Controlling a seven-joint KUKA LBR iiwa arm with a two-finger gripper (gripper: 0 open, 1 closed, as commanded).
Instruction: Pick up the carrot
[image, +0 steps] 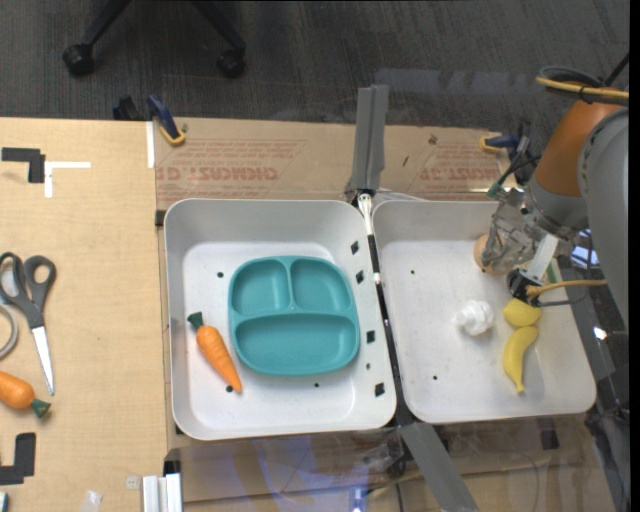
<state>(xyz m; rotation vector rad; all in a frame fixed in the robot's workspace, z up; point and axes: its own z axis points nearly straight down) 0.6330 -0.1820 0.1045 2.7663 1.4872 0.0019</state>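
In the camera view, the arm (585, 150) came in from the upper right of the frame, its orange band above the wrist, and the tool (508, 248) hung over the upper right part of the right bin (430, 400). Seen from above, it was a cluttered mass of metal and cable, and I cannot tell whether it was spread or pressed together; nothing could be seen held in it. It stood just above a banana (518, 340), which lay along the right side of that bin, with a small white crumpled object (475, 318) just to the banana's left.

The carrot (216, 355) lay in the left bin (190, 400), well apart from the tool, in the lower left part of that bin. Its green top pointed to the upper left and its tip to the lower right, and it sat just beside the left edge of a teal divided plate (294, 315) that took up the bin's middle.

On the wooden surface (90, 400) at the far left of the frame lay a pair of scissors (30, 310), and below them, at the frame's edge, a second carrot (18, 392).
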